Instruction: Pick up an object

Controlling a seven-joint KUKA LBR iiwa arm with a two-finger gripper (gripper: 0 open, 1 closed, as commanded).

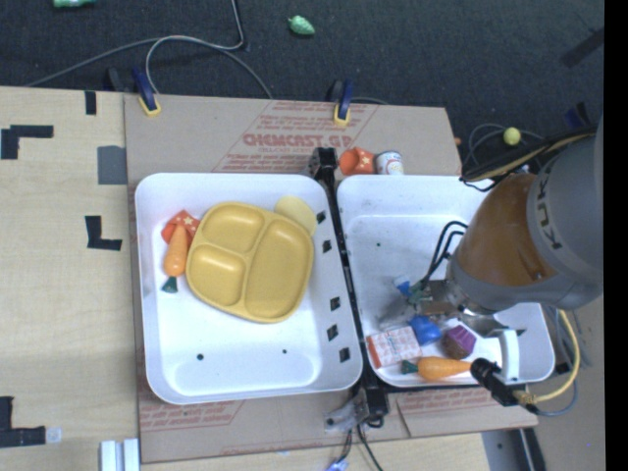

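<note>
Where the right bin (pixel 392 214) holds its lot, an orange carrot (pixel 444 368) lies near the front rim, long axis roughly left-right, beside a purple piece (pixel 458 341) and blue piece (pixel 426 330). Gripper (pixel 424 297): hidden beneath the arm; opening cannot be told.

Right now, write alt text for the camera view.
A grey robot arm with an orange band reaches from the right over the right bin, above a blue item, purple item and toy carrot. The left bin holds a yellow divided plate.
</note>
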